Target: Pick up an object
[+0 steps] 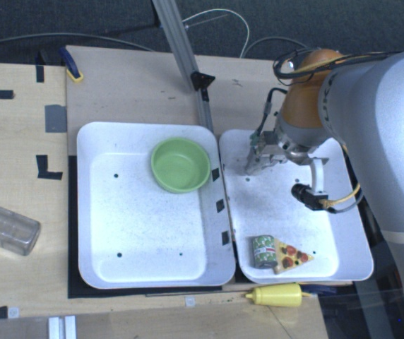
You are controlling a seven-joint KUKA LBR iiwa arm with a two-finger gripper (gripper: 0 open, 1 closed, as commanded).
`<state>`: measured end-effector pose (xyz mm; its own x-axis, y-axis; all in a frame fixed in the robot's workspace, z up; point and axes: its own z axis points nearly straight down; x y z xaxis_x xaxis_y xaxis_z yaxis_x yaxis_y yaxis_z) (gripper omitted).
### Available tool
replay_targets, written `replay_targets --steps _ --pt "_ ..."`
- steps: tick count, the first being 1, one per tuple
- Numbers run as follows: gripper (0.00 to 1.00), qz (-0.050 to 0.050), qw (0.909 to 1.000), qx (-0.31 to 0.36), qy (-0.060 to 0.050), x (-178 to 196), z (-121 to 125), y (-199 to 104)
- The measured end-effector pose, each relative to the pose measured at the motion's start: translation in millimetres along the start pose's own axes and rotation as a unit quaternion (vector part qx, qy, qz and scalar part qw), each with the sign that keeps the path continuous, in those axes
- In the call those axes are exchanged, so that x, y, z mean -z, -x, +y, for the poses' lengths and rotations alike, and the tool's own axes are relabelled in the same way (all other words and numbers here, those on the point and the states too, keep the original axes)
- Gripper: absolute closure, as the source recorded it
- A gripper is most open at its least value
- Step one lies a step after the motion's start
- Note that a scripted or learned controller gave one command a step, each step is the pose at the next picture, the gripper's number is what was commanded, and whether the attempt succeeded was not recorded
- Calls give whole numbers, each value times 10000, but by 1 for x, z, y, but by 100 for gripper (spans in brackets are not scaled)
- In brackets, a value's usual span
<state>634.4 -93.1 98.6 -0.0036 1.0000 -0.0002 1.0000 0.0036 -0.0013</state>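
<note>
Here, the bench around the bins carries a few loose things: a clear plastic container (pixel 4 226) lies on its side at the left edge of the frame, a yellow bottle (pixel 276 295) lies just below the lower rim of the right bin, and a blue-and-yellow clamp (pixel 70 65) sits near the upper left corner of the board. A grey metal pole (pixel 177 37) slants down from the top centre and ends at the gap between the two bins.

The left bin (pixel 103 260) holds one thing — a green bowl (pixel 181 164), upright, in its upper right part, near the dividing rims. The right bin (pixel 350 260) holds a small green can (pixel 263 251) lying in the lower middle, with a pizza-slice toy (pixel 292 255) touching it on the right.

The arm (pixel 371 119) enters from the right, its orange band visible near the top, and bends down over the upper part of the right bin. The gripper (pixel 253 164) points toward the bin floor in the upper left corner of that bin, well apart from the can and the slice — whether it stands apart or together I cannot tell.
</note>
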Motion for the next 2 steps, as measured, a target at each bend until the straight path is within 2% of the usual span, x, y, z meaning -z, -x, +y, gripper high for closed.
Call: replay_targets --steps 1,2 --pt "100 1 10000 -15 17 48 -9 0" --pt "100 -4 10000 -14 28 97 -1 7"
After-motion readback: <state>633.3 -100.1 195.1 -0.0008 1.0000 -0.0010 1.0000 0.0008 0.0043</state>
